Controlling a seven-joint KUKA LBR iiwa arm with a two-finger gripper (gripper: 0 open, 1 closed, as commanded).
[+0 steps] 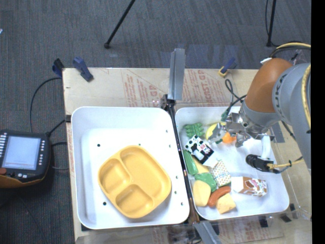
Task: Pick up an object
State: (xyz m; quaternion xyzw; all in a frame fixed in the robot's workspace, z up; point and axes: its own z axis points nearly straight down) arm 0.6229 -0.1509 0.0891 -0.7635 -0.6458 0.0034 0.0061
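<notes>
The small orange object (229, 139) lies in the upper part of the right bin (282, 187), directly at the gripper (231, 135). The fingers stand on either side of it, but whether they pinch it or are merely spread around it cannot be determined from this angle.

Right bin, contents:
- A green toy (193, 130) and a yellow piece (212, 131) lie near the upper left corner, just left of the gripper.
- A black-and-white patterned box (199, 148) sits below them, close to the left wall.
- A long green item (190, 162) runs along the left wall.
- A small patterned packet (221, 173) lies near the middle.
- A pale yellow potato-like toy (201, 192), a red sausage-shaped toy (219, 195) and a yellow wedge (227, 205) are clustered at the lower left, touching one another.
- A brown-and-white carton (250, 186) lies on its side toward the lower right.

Left bin (84, 136), contents:
- One yellow divided plate (134, 181) with three compartments, set slightly below centre and turned at an angle.

Clearances: the left bin has bare floor on all sides of the plate. In the right bin, the right-hand strip and the lower right corner are open; the left half is crowded. The two bins touch along a central divider (177, 80). The arm (277, 93) enters over the right bin's upper right edge. A handheld pendant (23, 156) rests left of the bench (127, 85).
</notes>
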